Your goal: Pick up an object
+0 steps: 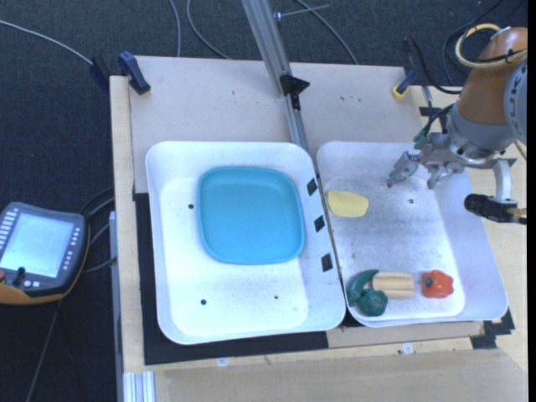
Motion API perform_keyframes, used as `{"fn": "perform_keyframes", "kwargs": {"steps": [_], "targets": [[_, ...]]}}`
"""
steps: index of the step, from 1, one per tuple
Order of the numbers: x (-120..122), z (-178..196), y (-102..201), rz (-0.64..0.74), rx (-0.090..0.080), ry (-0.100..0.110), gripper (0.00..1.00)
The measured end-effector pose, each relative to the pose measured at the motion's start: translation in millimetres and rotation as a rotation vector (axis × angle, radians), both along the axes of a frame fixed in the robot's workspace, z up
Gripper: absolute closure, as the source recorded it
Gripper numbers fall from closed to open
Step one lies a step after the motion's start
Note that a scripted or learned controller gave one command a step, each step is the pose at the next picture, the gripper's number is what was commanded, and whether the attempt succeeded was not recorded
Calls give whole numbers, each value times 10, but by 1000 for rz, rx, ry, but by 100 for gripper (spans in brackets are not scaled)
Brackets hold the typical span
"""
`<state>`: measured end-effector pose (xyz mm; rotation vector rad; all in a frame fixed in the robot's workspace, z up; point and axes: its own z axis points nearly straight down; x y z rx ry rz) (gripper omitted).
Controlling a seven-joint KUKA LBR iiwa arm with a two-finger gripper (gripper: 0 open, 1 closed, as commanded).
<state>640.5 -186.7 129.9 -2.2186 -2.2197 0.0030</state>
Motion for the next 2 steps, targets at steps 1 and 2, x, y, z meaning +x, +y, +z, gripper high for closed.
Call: {"fn": "perform_keyframes", "kwargs": {"steps": [1, 2], "targets": [[15, 138, -6, 0, -2, -6, 100], [-22, 593, 46, 0, -2, -8, 100]]}}
